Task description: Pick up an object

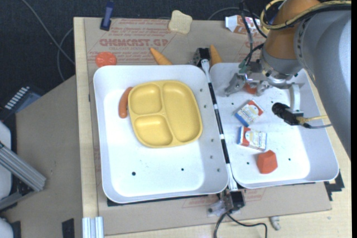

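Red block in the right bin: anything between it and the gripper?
Yes. In the camera view, two small cartons lie between the red block and the gripper.

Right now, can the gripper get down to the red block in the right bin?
Probably yes. The red block lies alone near the right bin's front edge, top uncovered; the gripper sits at the back, with two small cartons between them.

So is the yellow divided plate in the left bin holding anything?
Empty. All three compartments of the yellow plate show bare yellow. The hot dog lies outside it, on the left bin floor against the plate's left edge.
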Controlling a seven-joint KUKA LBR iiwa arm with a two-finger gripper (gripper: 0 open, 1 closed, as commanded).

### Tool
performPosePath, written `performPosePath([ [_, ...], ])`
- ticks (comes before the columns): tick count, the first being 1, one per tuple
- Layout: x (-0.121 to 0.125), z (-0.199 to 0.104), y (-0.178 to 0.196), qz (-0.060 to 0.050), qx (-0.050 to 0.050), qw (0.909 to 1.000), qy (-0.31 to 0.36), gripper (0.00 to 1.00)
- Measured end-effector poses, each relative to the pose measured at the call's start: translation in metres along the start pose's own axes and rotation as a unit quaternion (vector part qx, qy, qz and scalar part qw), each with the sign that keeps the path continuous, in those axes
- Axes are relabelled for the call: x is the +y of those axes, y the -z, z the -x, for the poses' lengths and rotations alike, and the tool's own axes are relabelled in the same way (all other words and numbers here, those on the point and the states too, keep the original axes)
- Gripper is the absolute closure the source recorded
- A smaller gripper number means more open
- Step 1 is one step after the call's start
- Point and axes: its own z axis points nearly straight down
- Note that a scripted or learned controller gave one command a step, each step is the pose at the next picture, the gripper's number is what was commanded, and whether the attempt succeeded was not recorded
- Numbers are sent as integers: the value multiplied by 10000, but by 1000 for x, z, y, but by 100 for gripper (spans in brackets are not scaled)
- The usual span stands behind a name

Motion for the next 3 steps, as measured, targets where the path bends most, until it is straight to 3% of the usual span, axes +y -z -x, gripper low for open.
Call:
performPosePath([
  [1, 12, 40, 10, -66, 2, 10000, -18, 0],
  [2, 13, 40, 20, -52, -8, 10000, -16, 100],
  [3, 13, 40, 20, -53, -8, 10000, -14, 0],
])
